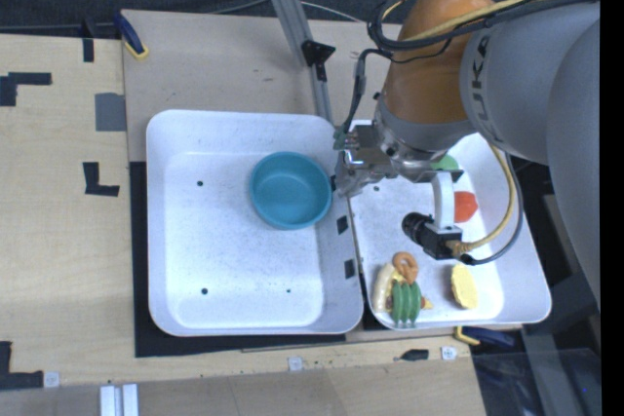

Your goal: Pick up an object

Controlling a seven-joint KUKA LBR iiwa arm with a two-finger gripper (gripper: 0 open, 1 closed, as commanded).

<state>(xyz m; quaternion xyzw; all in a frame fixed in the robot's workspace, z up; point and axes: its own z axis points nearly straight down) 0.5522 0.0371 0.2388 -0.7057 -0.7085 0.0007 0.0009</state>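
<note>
One marking is partly legible: dark capital letters printed vertically on the grey link of the arm, just right of the orange band. The visible characters appear to be "UK", a fragment of a longer marking cut off by the curve of the housing. No other text, label, number or sign is readable on the bench, the bins or their contents.

Single fixed cam above bench, slanted down on both bins.

Even overhead light, soft shadows, mild glare on white bins, slightly soft focus
</note>
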